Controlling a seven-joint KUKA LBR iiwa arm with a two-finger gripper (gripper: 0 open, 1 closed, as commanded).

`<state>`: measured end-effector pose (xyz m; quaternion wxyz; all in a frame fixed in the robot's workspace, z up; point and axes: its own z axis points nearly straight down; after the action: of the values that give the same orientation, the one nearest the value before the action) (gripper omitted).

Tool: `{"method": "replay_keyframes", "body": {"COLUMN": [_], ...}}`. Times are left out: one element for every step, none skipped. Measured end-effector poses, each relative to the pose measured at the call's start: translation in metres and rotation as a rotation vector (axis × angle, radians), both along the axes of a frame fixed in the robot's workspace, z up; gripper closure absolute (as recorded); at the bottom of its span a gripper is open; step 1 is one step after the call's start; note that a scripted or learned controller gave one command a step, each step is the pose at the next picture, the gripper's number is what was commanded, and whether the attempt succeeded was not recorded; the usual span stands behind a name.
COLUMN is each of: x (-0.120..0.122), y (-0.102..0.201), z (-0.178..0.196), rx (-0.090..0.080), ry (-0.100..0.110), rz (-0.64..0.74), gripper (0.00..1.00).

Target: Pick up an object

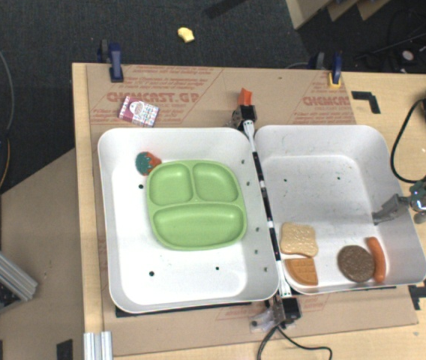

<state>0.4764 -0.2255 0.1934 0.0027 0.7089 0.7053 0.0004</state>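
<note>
Dark grey carpet floor [40,21] around a cardboard-topped desk [198,88], with a small yellow scrap [186,34] lying on the carpet beyond.

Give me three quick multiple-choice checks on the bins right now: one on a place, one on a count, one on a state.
1. Where does the green three-compartment plastic plate lie?
A. left white bin
B. right white bin
C. on the cardboard

2. How many food items lie in the right white bin?
A. two
B. four
C. six

3. What do the plate's compartments hold?
A. a sausage
B. a cracker
C. nothing

Answers:
1 A, it lies inside the left white bin.
2 B, a pale cracker-like square, an orange-brown square, a brown round patty and an orange sausage lie near its front edge.
3 C, all three compartments show bare green.
</note>
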Motion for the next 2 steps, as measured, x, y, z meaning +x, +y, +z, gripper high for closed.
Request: {"method": "replay_keyframes", "body": {"x": [0.058,0.002], "y": [0.02,0.004], "z": [-0.114,-0.109], "rx": [0.004,0.012], "ry": [0.006,0.008], "rz": [0.009,0.006], "gripper": [0.0,0.0]}}
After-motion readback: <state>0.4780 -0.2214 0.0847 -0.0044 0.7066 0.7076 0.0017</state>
